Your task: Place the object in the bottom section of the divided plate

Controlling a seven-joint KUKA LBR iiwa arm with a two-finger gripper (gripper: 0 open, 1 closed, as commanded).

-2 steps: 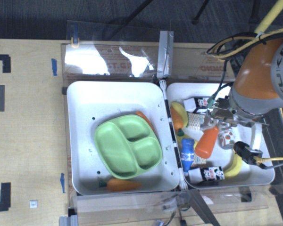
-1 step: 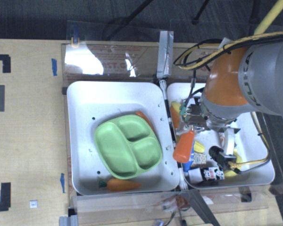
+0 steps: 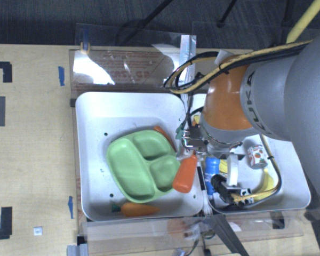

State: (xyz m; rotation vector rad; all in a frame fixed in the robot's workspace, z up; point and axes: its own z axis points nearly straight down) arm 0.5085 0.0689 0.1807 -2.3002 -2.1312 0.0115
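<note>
- Gripper (image 3: 188,147) hangs at the seam between the two bins, and an orange cylinder-like object (image 3: 184,174) sits right under it, long axis running roughly twelve to six with a slight lean toward seven.
- Whether the jaws grasp it or stand released cannot be told; the wrist hides them.
- Green divided plate (image 3: 143,165) lies in the left bin (image 3: 90,143), touching the object's nine o'clock side.
- Judged target, the plate's bottom section, sits toward eight o'clock from the gripper.

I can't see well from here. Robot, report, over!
Gripper at orange bottle; grasp unclear. Green divided plate in left bin. Carrot beside plate's near edge.
</note>
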